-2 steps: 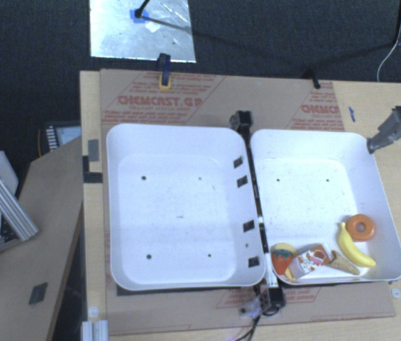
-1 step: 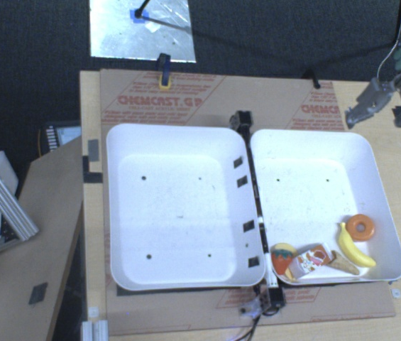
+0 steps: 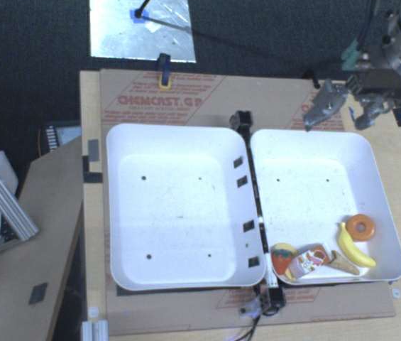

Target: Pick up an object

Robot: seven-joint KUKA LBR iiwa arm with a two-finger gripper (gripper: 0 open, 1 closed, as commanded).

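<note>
So from my remote seat I've got the bench (image 3: 58, 212) with the big cardboard sheet on it, the one with red CHEMCAST lettering (image 3: 159, 99), and the two white bins sitting side by side on top. The left bin (image 3: 115, 190) has just a few dark dots on its floor, and the right bin (image 3: 314, 190) has all the stuff bunched along its near edge. Beyond the bench there's a shiny metal plate (image 3: 142, 18) on the dark floor with a bit of blue tape on it. The arm is parked up in the top right corner, and the gripper (image 3: 345, 112) hangs over the cardboard just past the far rim of the right bin, well apart from the objects. Its two fingers look spread apart with nothing between them. As for the things to grab: a yellow banana (image 3: 354, 247) lies near the right wall, an orange donut-looking ring (image 3: 360, 226) sits just beside its upper end, a small red and white packet (image 3: 309, 262) is to its left, and a round orange and red fruit (image 3: 282, 256) sits next to the packet by the divider.
</note>
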